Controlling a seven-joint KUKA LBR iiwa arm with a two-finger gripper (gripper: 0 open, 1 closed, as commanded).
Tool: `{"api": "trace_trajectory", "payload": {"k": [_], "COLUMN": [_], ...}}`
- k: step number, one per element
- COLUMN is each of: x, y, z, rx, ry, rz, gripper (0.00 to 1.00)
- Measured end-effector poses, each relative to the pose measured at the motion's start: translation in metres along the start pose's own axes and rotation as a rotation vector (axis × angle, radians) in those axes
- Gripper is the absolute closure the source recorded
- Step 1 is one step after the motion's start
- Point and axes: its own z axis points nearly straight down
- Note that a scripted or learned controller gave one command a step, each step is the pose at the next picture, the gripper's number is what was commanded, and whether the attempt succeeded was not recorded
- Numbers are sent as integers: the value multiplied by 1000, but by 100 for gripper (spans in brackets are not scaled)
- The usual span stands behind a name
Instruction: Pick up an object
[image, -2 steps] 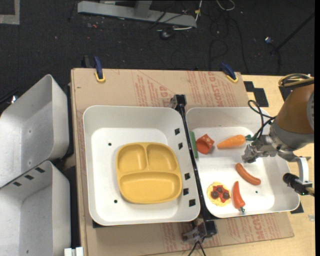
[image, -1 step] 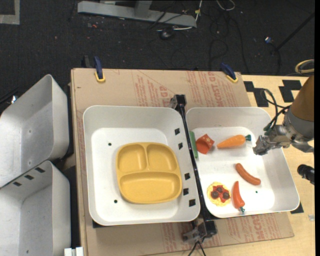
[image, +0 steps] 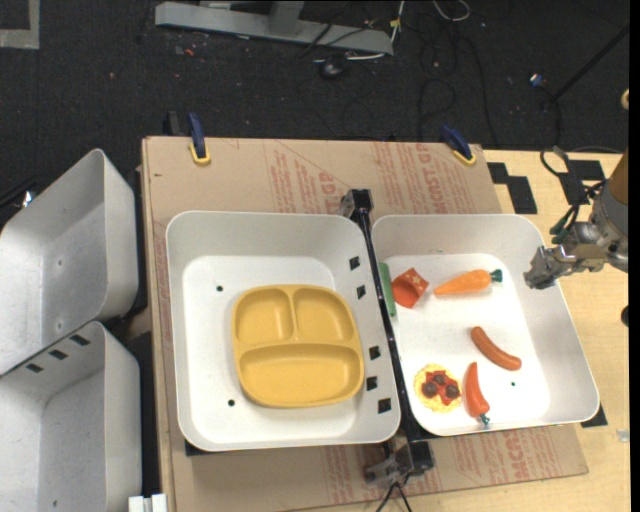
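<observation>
The toy food sits in the right bin (image: 560, 330), and nothing there is lifted. A carrot (image: 466, 283) lies at the far side, its green tip pointing right, with a red block (image: 409, 288) just to its left, close to the wall shared with the other bin. Nearer the camera a sausage (image: 495, 348) lies at a slant, well apart from the carrot. At the near edge a small pizza piece (image: 439, 387), yellow with red dots, lies just beside a red chilli pepper (image: 475, 389) on its right. The pincer (image: 545, 272) hangs at the right rim of this bin, level with the carrot but apart from it, and nothing is visible between its fingers; whether they are spread or closed cannot be told from this angle. The arm (image: 612, 215) comes in from the right edge of the scene. In the left bin (image: 200, 300) a yellow divided plate (image: 297, 345) rests in the middle, three compartments facing up. Both bins sit on a brown board on the counter (image: 160, 180).
</observation>
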Motion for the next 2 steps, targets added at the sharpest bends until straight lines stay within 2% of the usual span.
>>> {"api": "trace_trajectory", "payload": {"k": [1,2], "x": [0,51], "y": [2,-5], "z": [-54,-58], "rx": [0,6], "ry": [0,5], "rz": [0,-4], "gripper": [100,100]}}
